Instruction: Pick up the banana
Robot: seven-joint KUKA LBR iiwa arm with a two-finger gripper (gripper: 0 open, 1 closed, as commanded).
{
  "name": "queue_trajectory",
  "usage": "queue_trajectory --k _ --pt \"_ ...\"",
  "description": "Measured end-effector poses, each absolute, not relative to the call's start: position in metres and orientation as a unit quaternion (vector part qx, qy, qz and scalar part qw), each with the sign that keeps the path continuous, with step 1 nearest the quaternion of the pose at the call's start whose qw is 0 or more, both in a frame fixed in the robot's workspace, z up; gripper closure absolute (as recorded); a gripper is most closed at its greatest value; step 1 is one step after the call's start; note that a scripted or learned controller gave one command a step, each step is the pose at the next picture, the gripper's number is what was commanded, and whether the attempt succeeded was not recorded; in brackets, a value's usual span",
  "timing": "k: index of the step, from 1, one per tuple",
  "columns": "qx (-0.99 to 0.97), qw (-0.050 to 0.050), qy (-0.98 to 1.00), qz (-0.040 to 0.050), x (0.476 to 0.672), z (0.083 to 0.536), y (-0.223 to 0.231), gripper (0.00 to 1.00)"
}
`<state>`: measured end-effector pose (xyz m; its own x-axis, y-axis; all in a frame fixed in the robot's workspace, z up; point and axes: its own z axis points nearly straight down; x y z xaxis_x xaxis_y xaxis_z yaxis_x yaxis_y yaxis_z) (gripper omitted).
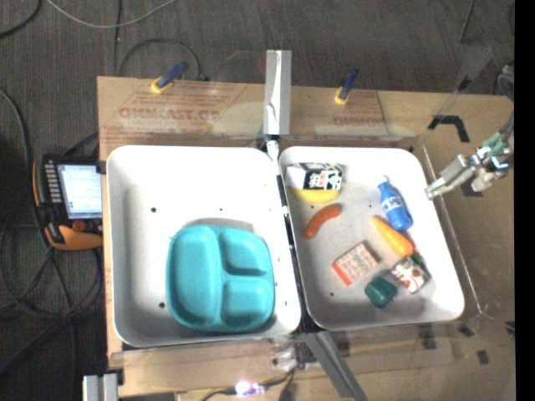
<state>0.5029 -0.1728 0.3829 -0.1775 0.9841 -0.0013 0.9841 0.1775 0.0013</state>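
The banana (311, 195) lies yellow and curved in the back left corner of the right bin (435, 303). A small black-and-white carton (321, 176) sits partly on top of it, so just its lower edge shows. My gripper (456, 174) hangs at the far right, outside the right bin's rim and well to the right of the banana. Nothing shows in its grasp.
An orange sausage (323, 220) lies just in front of the banana. Farther right are a blue bottle (394, 205), a carrot (393, 237), a red carton (355, 263), a green cup (380, 291) and a red-white carton (410, 276). A teal divided plate (221, 278) sits in the left bin (134, 190).
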Motion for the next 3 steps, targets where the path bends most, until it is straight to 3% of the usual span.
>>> queue_trajectory --k 1,2,3 --pt "0.694 0.000 0.720 -0.0010 0.484 0.291 -0.222 0.00" --pt "0.694 0.000 0.720 -0.0015 0.568 0.223 -0.223 0.00" --pt "0.684 -0.002 0.730 -0.0010 0.594 0.167 -0.121 0.00"
